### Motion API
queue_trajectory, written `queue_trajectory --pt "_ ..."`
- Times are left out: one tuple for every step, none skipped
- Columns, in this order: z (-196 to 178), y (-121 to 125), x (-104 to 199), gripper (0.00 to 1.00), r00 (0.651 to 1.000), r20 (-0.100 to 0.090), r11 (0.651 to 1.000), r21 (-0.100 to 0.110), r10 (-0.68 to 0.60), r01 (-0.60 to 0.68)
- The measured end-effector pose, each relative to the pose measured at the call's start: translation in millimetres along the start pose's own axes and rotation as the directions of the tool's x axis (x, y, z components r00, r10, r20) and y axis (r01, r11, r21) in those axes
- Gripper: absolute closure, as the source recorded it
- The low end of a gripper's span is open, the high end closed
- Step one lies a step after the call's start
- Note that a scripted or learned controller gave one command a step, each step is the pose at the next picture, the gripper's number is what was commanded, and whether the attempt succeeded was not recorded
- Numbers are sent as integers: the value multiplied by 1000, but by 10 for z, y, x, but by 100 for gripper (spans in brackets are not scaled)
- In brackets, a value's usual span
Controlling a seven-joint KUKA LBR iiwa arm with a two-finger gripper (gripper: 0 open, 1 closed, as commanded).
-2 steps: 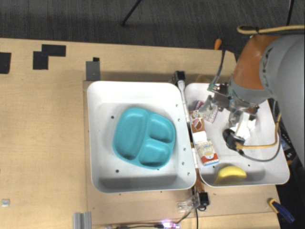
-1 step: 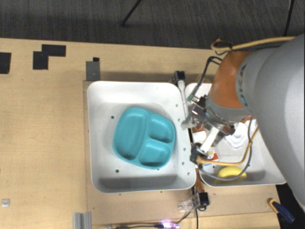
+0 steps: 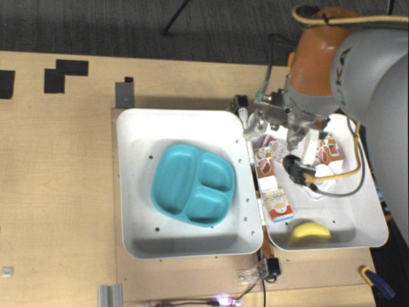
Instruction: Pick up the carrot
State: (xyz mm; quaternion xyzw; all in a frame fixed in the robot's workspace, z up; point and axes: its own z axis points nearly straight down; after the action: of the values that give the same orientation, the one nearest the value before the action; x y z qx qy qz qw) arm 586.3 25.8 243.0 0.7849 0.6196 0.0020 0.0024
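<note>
Bench [image 3: 57,190]: pale wood, carrying both bins side by side; black square marks [image 3: 64,74] sit on its far left part.
Arm [image 3: 377,75]: grey, with the orange band [image 3: 316,50] above the wrist; it comes in from the right and hangs over the far half of the right bin.
Left bin [image 3: 137,229]: shallow, white, with its right wall touching the right bin.
Right bin [image 3: 358,229]: shallow, white, with its far part covered by the arm.
Plate [image 3: 192,183]: teal, divided into three compartments, lying near the middle of the left bin floor, slightly tilted in the view.
Gripper [image 3: 295,152]: low over the far-left part of the right bin, above the packets; whether it is clenched, released or grasping anything cannot be told.
Cable [image 3: 345,174]: a tan loop hanging from the wrist across the right bin.
Packets [image 3: 276,203]: several small white cartons with red-brown printing lie along the right bin's left wall and under the wrist.
Labels: there is printing on the packets, but it is too small and blurred to read; no brand can be made out.
Banana [image 3: 310,231]: yellow, lying near the front wall of the right bin with its long axis running left to right.
Carrot: its place, long axis and pointing direction cannot be told from this view.
</note>
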Motion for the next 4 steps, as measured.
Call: queue_trajectory --pt "605 -541 236 0 999 0 999 11 41 -41" --pt "581 439 -265 0 996 4 997 1 -84 84" --pt "584 -258 313 0 999 -4 999 7 -49 49" --pt "-496 193 -95 0 939 1 939 -6 -343 343"
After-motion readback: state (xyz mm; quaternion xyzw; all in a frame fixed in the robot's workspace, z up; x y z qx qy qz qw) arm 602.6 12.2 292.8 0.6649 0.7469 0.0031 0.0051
